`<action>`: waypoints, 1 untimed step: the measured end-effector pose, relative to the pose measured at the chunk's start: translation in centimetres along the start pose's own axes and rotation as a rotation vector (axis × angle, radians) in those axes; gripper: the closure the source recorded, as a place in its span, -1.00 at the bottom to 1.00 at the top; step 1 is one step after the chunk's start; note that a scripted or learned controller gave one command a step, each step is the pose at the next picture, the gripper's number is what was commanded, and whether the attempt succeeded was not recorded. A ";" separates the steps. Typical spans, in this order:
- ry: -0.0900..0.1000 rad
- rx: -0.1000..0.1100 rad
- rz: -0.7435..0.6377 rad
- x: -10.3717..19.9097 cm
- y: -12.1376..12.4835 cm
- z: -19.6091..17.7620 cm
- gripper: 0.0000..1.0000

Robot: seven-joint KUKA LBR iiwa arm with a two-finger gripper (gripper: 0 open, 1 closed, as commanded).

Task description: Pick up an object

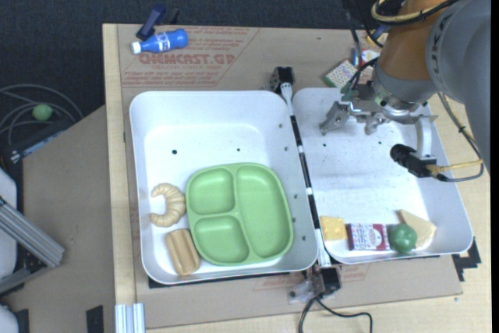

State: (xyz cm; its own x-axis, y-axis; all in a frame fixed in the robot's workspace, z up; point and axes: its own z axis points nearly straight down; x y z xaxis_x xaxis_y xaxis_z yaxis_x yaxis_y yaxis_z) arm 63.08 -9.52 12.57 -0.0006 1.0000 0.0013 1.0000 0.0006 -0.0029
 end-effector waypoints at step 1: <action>-0.001 0.000 0.001 0.2 -2.4 4.2 -1.00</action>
